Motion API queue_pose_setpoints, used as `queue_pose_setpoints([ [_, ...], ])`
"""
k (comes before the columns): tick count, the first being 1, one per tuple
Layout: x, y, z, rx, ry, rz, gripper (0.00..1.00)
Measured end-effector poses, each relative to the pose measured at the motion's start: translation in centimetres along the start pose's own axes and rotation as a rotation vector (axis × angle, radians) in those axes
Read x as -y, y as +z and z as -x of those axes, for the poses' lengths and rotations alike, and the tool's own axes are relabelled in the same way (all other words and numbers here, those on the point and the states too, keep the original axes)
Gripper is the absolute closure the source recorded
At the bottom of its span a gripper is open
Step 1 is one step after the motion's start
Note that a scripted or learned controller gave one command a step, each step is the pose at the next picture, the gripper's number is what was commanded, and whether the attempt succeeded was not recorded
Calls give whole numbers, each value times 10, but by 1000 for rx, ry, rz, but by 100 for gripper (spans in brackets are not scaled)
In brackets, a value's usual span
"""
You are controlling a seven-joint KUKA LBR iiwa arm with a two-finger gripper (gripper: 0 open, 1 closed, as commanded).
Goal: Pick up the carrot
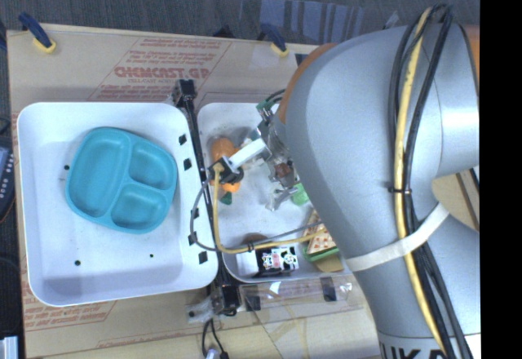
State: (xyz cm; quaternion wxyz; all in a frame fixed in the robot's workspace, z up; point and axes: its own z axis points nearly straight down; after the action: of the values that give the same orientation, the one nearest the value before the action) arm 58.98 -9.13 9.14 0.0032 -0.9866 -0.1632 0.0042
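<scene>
Claw (pixel 232 170) down in the right bin (pixel 245 255) over the carrot (pixel 229 182), blue plate (pixel 121 179) in the left bin (pixel 49 268).

Plate (pixel 121 178) in left bin (pixel 41 268) — carrot (pixel 226 163) in right.

Arm (pixel 383 178) covering right half of right bin (pixel 236 117), hiding far wall and contents there. Carrot (pixel 224 161) near bin's left wall showing only partly, white gripper part lying across it. Fingers too small to read. Arm running off bottom edge.
</scene>
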Motion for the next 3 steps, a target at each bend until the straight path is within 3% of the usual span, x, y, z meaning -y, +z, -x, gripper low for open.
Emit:
queue_pose_setpoints([
  [1, 14, -107, -66, -13, 3, 3, 0],
  [2, -3, -26, 7, 6, -131, -1, 0],
  [3, -8, 1, -7, -1, 116, 0, 0],
])
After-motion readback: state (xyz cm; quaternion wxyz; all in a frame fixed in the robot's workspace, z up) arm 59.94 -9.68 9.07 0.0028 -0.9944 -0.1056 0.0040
